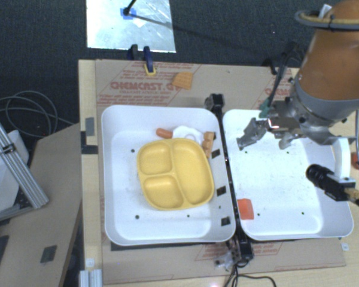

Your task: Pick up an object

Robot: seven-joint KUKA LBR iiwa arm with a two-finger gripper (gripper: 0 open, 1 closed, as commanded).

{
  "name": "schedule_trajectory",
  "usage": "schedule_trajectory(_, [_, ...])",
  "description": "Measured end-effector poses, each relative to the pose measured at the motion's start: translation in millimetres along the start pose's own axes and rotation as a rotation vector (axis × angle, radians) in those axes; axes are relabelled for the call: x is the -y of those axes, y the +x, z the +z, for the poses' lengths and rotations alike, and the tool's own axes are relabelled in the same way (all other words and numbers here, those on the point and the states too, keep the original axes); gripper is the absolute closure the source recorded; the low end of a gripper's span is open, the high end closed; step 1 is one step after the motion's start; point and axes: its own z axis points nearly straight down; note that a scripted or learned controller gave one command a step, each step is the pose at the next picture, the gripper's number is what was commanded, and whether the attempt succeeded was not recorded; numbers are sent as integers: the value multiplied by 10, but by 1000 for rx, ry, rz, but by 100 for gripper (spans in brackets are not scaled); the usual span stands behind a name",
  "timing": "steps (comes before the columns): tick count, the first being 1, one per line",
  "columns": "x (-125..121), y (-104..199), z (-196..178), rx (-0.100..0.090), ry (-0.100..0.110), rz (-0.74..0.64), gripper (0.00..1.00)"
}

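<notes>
Grey fingers: my gripper (251,137) hangs over the upper-left part of the right bin (299,220), just beside the divider between the bins; one finger (249,135) juts left, but whether the pair is spread or closed I cannot tell, and I see nothing between them.
Arm: my orange band (338,46) and grey wrist fill the upper right, reaching in above the right bin.
Nearest target: an orange block (245,208) lies in the right bin's lower-left corner, close to the divider, well below my gripper and apart from it.
Other candidates: in the left bin (116,220), a yellow divided plate (173,173) sits in the middle; a small orange piece (164,133), a white cup (188,134) and a tan piece (208,141) lie along its upper edge (crowded together, so harder to take cleanly).
Step in hand: I judge this as the approach, nothing lifted yet.
Next move calls for: shifting toward the bin's lower-left corner, lining up over the orange block, descending without clipping the bin wall, then closing on it.
</notes>
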Motion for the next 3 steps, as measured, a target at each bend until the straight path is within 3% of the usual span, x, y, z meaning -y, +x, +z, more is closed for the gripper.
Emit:
schedule_trajectory(1, [-95, -593, -447, 4, -3, 15, 0])
schedule_trajectory(2, [153, -139, 1059, 1, 18, 7, 0])
schedule_trajectory(3, [173, -1314, 2126, 5, 12, 22, 0])
